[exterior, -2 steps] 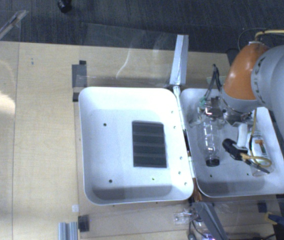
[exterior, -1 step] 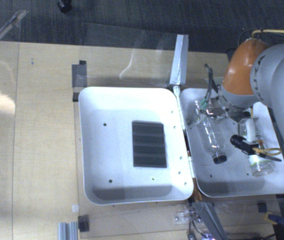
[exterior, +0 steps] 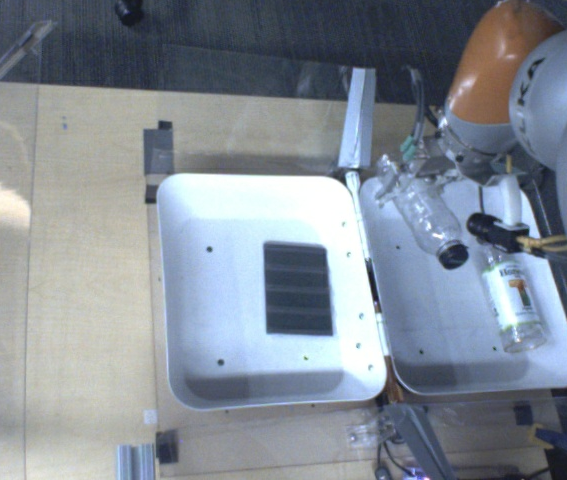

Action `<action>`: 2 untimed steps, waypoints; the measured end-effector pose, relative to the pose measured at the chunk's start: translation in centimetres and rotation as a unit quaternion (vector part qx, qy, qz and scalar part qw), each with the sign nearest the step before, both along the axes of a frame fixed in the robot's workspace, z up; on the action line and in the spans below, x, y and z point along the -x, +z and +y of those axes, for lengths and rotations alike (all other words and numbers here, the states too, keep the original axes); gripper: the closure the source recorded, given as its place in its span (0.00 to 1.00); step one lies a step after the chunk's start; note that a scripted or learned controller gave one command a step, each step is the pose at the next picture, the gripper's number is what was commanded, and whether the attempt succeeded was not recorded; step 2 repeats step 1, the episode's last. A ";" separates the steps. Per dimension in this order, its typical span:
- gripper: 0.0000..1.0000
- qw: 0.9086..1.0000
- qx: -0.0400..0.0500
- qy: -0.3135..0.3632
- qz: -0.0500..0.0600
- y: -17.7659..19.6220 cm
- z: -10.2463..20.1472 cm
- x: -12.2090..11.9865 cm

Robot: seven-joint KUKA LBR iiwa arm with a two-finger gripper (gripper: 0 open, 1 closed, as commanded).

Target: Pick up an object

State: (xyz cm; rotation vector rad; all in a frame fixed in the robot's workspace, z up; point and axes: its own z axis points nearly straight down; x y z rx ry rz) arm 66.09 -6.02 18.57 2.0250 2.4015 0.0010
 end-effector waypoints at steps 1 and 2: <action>1.00 0.999 0.000 0.033 -0.001 -0.1 -1.4 2.1; 1.00 0.999 0.000 0.033 -0.001 -0.1 -1.4 2.1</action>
